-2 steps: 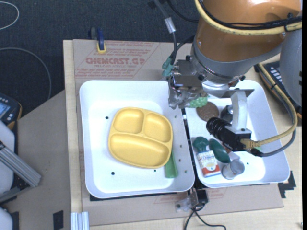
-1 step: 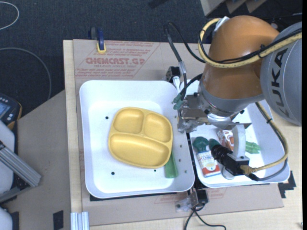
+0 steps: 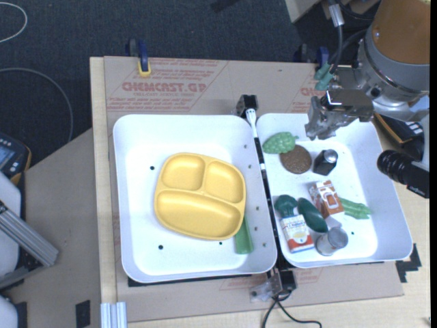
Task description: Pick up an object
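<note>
**Small items crowd the right bin**

The right bin (image 3: pixel 382 241) holds the pickable clutter — a leafy green piece (image 3: pixel 280 143), a brown disc (image 3: pixel 296 160), a dark cylinder (image 3: pixel 326 161), two red-and-white cartons (image 3: pixel 298 231), green pods (image 3: pixel 354 208) and a grey cap (image 3: pixel 336 238). The tool (image 3: pixel 321 127) hangs over this bin's far edge; its grip cannot be told. The left bin (image 3: pixel 133 183) carries a yellow divided tray (image 3: pixel 200 195) and a green stick (image 3: pixel 243 238). Both bins sit on the desk (image 3: pixel 109 101).
</note>
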